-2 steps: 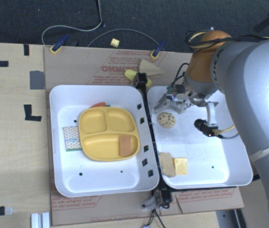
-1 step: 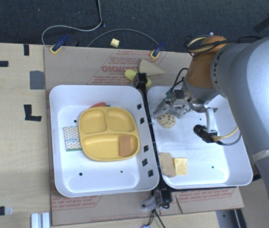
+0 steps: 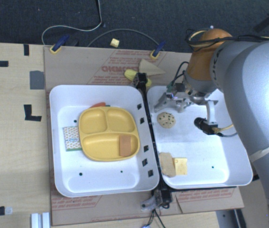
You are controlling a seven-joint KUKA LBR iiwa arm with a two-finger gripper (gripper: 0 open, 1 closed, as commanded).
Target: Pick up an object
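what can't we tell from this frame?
- Gripper in the camera view: finger state, too small and cluttered.
- Orange item: mostly hidden behind the yellow tray.
- Patterned packet: print too small, right edge under the tray.

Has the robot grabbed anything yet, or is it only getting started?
Nothing looks picked up yet. The gripper is low over the back of the right bin, just behind a round speckled piece, with nothing visible between its fingers. The speckled piece and a tan and yellow piece lie on the bin floor; the yellow tray sits in the left bin. Closing on something and lifting it are left.
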